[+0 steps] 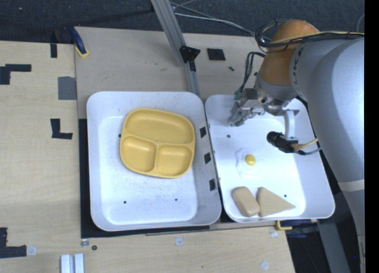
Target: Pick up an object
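The right white bin (pixel 308 189) holds a fried egg toy (pixel 249 161) with a yellow yolk near its middle. A tan bread roll (pixel 244 201) and a tan wedge-shaped slice (pixel 273 201) lie side by side at its front edge. My gripper (pixel 239 116) hangs over the bin's back left part, well behind the egg. Nothing shows between its fingers. A yellow divided plate (pixel 157 142) lies in the left white bin (pixel 109 195).
A slanted metal pole (pixel 172 29) crosses the bench behind the bins. Black cable clips sit on the divider between the bins (pixel 207 158). The grey arm (pixel 331 106) covers the right bin's right back side.
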Robot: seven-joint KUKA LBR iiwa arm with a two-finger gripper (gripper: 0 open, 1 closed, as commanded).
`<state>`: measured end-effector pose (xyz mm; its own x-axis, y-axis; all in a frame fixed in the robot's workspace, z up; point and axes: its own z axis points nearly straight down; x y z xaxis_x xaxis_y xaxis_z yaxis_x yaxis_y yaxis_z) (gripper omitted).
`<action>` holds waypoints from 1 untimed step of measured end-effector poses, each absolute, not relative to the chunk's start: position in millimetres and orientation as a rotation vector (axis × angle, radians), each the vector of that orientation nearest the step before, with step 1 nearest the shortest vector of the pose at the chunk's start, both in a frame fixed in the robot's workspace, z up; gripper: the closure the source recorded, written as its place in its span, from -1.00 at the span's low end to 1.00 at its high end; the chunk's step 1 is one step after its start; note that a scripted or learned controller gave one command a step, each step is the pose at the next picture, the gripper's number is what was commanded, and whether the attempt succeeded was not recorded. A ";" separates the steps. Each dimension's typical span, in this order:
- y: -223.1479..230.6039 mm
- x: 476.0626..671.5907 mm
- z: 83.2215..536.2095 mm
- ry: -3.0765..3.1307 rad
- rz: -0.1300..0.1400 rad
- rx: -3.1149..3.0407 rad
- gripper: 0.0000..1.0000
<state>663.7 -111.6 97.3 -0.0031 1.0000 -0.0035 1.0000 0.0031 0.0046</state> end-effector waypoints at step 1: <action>-115.7 661.4 141.0 2.221 0.002 2.220 1.00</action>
<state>661.4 -115.7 141.0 -0.0007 1.0000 0.0001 1.0000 0.0007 0.0018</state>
